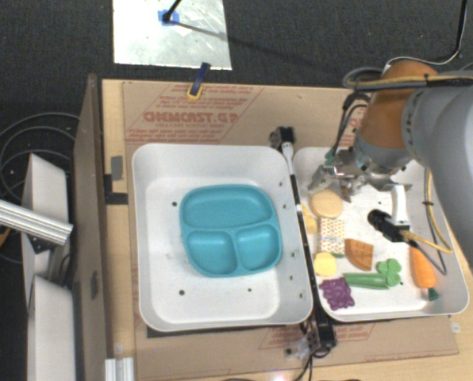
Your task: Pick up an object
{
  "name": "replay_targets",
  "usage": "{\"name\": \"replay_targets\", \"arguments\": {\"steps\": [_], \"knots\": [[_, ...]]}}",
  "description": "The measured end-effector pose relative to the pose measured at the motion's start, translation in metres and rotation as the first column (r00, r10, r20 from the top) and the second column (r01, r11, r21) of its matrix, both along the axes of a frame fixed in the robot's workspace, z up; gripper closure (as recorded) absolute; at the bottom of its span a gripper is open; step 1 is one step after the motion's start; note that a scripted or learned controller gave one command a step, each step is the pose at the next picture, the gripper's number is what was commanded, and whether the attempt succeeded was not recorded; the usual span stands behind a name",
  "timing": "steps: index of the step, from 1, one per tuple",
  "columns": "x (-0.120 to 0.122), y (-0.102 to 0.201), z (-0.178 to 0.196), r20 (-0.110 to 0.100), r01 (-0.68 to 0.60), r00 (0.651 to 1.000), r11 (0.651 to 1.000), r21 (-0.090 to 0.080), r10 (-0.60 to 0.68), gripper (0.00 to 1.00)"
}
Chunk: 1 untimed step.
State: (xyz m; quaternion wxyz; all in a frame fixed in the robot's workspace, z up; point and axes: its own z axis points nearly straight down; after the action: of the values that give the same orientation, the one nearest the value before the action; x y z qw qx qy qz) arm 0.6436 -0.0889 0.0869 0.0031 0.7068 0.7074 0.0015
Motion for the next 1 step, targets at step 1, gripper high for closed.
{"name": "replay_targets", "arguments": {"steps": [1], "knots": [[-0.0068,-0.0068,-0.0023,-0.006,0.000,1.000,1.000,0.002,0.000,0.00]]}}
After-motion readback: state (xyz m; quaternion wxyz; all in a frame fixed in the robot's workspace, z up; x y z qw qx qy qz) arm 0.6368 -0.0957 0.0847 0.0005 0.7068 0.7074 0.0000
